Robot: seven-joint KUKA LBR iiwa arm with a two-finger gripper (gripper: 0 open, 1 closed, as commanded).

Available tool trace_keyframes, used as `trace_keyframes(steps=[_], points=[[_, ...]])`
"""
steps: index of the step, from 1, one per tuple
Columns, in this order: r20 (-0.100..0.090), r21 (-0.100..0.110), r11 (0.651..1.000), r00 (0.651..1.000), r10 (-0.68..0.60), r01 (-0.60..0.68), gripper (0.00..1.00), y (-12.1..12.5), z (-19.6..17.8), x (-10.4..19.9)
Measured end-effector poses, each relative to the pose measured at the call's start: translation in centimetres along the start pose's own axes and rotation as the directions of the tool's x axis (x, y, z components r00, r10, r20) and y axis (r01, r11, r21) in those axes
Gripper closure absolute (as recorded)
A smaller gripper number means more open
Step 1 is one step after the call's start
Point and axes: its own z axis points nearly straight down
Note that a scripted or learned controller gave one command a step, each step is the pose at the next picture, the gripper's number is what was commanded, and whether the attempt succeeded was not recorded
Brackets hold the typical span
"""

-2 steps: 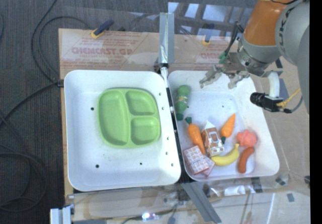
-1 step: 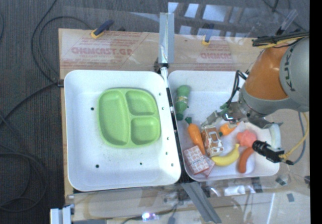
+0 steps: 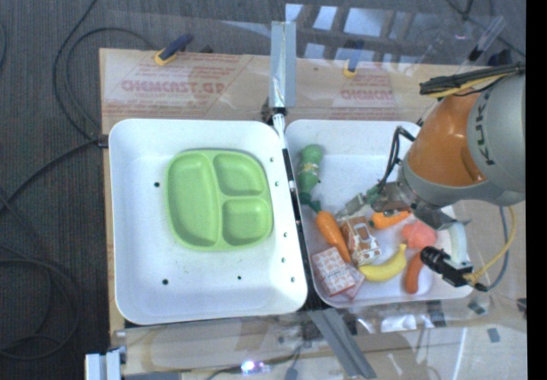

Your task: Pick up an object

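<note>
Two white bins on bench: left bin point(image 3: 128, 284) holds green divided plate point(image 3: 220, 199); right bin point(image 3: 359, 148) crammed with carrot point(image 3: 332, 235), banana point(image 3: 384, 266), green bottle point(image 3: 308, 166). End effector point(image 3: 376, 197) low over pile, grip state can't tell.

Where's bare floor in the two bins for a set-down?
Left bin: white margin all around the green tray, widest along the front. Right bin: bare back strip right of the green bottle. Crowded in front: carrot, banana, gripper.

A divided tray point(image 3: 220, 199) lay in the left bin point(image 3: 137, 284); the right bin point(image 3: 359, 152) held a carrot point(image 3: 332, 234), banana point(image 3: 385, 266) and bottle point(image 3: 308, 169).
</note>
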Motion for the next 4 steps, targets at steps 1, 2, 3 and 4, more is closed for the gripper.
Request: trace_keyframes(steps=[1, 2, 3, 4], points=[[-0.026, 0.039, 0.992, 0.993, -0.117, 0.118, 0.0, 2.8, 1.9, 1.4], [-0.023, 0.035, 0.99, 0.991, -0.134, 0.135, 0.0, -4.1, 1.5, 2.4], [-0.017, 0.024, 0.991, 0.991, -0.132, 0.132, 1.0, -3.7, 0.2, 2.1], [-0.02, 0.023, 0.991, 0.991, -0.132, 0.132, 1.0, -3.5, -0.7, 2.2]])
